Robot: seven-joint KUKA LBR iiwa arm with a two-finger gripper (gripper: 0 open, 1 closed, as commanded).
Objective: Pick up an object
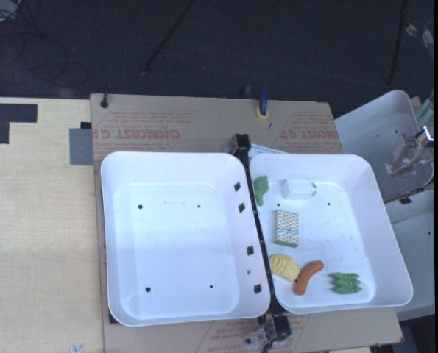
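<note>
Closest along the front wall of the right-hand bin (392,265) lie a green pod piece (345,283), an orange sausage (308,276) and a yellow piece (283,266) touching the sausage's end. Behind them sit a checkered block (286,228), a white block (299,189) and a green leafy piece (260,190) against the divider. Outside that bin, off its far right corner, the arm's end (410,155) is a blur, and I cannot tell its grip.

We see a pale wooden worktop (34,234) under a printed brown cardboard sheet (182,123), dark cable-strewn floor (204,35) behind.
</note>
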